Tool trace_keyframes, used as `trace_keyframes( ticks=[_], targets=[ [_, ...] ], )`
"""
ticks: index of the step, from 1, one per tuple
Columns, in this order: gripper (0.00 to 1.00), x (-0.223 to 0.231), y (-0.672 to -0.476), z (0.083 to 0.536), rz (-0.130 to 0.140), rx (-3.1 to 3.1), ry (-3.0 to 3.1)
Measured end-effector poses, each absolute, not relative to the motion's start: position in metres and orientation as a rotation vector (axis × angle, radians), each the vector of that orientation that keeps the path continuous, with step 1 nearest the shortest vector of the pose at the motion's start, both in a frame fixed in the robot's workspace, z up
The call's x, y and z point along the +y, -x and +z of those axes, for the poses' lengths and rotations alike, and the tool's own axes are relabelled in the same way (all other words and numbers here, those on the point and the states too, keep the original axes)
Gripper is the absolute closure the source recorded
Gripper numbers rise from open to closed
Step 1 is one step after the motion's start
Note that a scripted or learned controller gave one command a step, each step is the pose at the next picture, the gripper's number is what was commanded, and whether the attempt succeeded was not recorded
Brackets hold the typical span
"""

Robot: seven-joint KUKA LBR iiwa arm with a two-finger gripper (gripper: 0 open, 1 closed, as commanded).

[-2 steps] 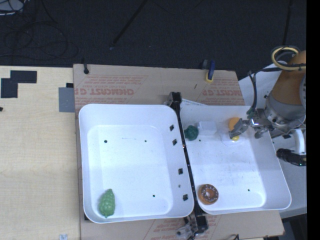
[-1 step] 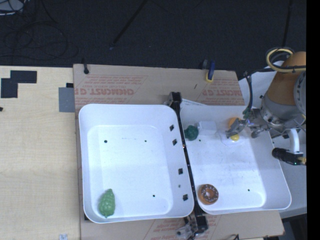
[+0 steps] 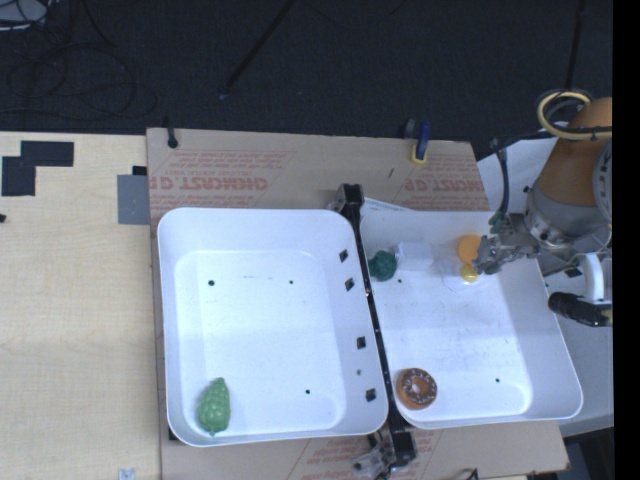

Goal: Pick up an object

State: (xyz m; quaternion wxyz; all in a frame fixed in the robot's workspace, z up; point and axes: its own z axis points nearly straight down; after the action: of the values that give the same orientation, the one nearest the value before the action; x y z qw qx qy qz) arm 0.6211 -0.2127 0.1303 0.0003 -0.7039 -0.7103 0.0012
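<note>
In the right bin (image 3: 520, 388), near its far right side, lie an orange ball (image 3: 466, 246) and a small yellow piece (image 3: 468, 275). My gripper (image 3: 489, 255) hangs just right of the orange ball, low over the bin floor, on the grey arm with the orange band (image 3: 572, 168). A dark green lump (image 3: 382, 264) lies by the divider at the bin's far left. A brown ring-shaped donut (image 3: 416, 388) rests near the front left corner. A light green knobbly object (image 3: 213, 406) sits in the front left corner of the left bin (image 3: 260, 238).
A black divider rail (image 3: 365, 308) runs between the two bins. Both bins stand on a cardboard sheet (image 3: 300, 173). A blue and yellow clamp (image 3: 421, 143) holds the far edge. A faint clear item (image 3: 415, 258) lies between the dark green lump and the orange ball.
</note>
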Motion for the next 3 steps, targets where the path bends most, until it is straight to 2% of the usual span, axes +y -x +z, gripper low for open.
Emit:
trace_keyframes(
  ticks=[1, 2, 3],
  targets=[
    [0.00, -0.213, -0.621, 0.130, 0.005, -2.233, 2.209],
    [0.00, -0.213, -0.610, 0.113, 0.004, -2.219, 2.219],
    [0.00, -0.213, -0.646, 0.088, -0.002, -2.225, 2.221]
  ],
)
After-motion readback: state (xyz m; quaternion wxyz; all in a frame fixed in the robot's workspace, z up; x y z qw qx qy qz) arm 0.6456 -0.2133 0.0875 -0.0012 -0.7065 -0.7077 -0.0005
